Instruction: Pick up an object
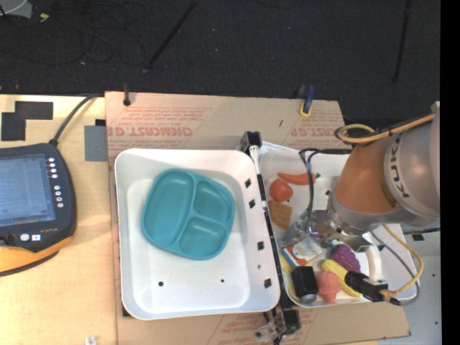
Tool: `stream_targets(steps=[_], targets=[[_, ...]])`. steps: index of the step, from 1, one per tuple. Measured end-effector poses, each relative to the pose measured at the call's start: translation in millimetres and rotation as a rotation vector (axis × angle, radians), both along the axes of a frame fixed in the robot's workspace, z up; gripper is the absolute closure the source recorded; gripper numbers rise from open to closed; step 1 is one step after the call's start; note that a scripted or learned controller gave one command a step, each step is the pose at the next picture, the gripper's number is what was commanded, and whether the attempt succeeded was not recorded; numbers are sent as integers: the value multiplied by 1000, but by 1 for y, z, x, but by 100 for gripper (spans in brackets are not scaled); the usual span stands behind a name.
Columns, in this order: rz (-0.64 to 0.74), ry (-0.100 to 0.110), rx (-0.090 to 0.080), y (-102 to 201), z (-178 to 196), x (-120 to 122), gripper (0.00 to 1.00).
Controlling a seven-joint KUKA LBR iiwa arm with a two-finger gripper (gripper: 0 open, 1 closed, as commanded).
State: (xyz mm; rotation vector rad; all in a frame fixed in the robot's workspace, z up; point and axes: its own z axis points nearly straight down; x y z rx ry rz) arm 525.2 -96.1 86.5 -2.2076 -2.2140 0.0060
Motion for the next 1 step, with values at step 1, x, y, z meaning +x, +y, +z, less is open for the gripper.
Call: stream_targets(steps=[1], targets=[[-6,-12,-10,-61,1,23,0]])
